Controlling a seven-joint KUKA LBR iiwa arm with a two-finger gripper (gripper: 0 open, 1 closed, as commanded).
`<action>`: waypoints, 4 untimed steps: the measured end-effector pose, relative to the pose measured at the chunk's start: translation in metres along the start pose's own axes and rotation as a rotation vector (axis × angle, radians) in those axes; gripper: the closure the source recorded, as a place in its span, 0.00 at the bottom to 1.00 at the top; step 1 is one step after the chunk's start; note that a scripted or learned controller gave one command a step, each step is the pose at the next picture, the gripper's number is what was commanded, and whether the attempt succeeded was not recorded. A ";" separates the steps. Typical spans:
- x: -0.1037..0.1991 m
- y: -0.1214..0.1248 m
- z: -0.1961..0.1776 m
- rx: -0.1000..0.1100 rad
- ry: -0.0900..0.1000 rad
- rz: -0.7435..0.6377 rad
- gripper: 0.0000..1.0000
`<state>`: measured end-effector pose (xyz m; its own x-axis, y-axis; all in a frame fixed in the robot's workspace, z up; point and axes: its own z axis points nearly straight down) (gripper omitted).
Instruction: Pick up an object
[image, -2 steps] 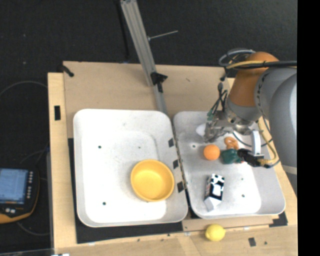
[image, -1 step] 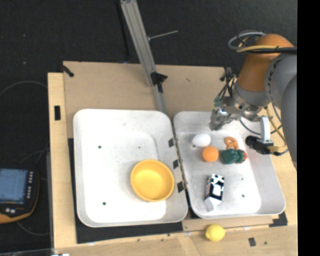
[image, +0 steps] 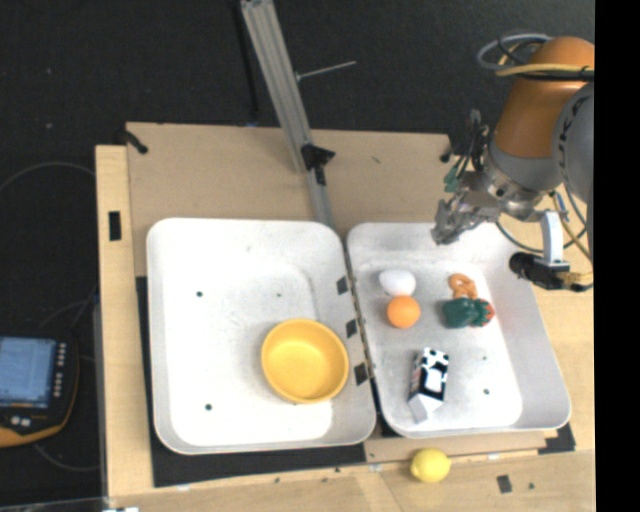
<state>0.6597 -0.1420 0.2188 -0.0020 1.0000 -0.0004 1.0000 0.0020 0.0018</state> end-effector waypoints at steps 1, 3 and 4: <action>0.037 -0.015 -0.007 0.001 0.000 -0.001 1.00; 0.130 -0.062 -0.012 0.001 0.003 -0.005 1.00; 0.178 -0.081 -0.026 0.001 0.003 -0.004 1.00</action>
